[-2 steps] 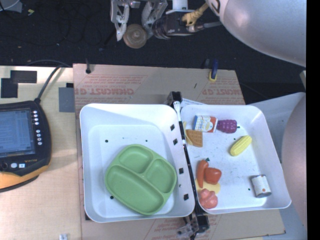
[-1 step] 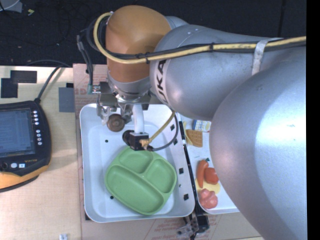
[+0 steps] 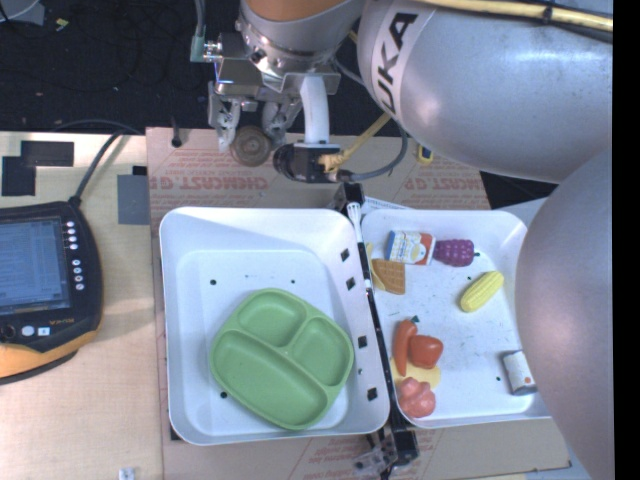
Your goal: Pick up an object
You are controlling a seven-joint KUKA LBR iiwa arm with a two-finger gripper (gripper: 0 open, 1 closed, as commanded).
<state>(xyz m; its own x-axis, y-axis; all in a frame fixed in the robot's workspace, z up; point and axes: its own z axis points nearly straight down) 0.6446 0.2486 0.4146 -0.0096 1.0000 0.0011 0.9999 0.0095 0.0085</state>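
My gripper (image 3: 258,126) hangs high over the cardboard behind the left bin, well away from every object, under the orange band of the wrist. The right bin (image 3: 505,226) holds the loose objects: a small milk carton (image 3: 407,247), purple grapes (image 3: 455,252), a yellow corn cob (image 3: 481,291), a tan waffle piece (image 3: 388,277), an orange carrot (image 3: 402,344) beside a red pepper (image 3: 427,350), a pink piece (image 3: 417,399) and a grey can (image 3: 517,371). Nothing shows between the gripper's tips.
A green divided plate (image 3: 282,356) lies in the left bin (image 3: 200,238). A teach pendant (image 3: 40,278) rests on the bench at the far left. The arm's large grey body (image 3: 500,68) overhangs the back and right side of the right bin.
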